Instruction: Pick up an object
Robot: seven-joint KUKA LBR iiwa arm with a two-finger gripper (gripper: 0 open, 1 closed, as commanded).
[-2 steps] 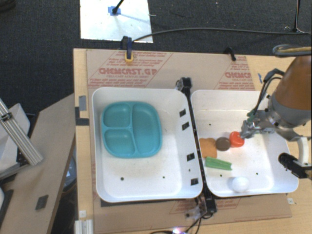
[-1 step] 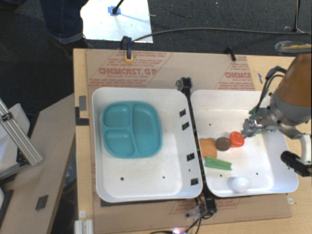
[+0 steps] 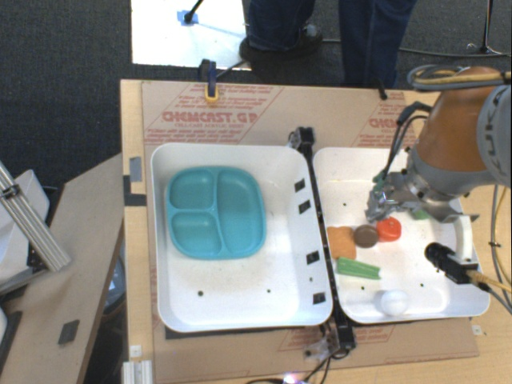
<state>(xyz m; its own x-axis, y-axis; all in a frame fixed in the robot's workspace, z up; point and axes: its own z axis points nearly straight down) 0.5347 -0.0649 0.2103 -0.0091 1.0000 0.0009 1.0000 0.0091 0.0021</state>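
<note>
Cardboard covers the bench under two white bins. A teal divided plate (image 3: 216, 213) lies in the left bin (image 3: 240, 314). In the right bin (image 3: 352, 170), the gripper (image 3: 382, 202) hangs just above a brown object (image 3: 366, 235) and a red one (image 3: 389, 230); its grip cannot be told. An orange piece (image 3: 342, 242), a green strip (image 3: 358, 269) and a white ball (image 3: 393, 300) lie nearer.

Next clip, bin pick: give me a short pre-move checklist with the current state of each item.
1. Objects are in the right bin: ok; orange piece, brown disc, red piece, green piece, white ball.
2. Hand is over that bin: ok, above the brown disc and red piece.
3. Hand holds an object: cannot tell.
4. Target stands apart from neighbours: not ok; orange piece, disc and red piece sit bunched.
5. Teal tray is out of the way: ok, in the left bin.
</note>
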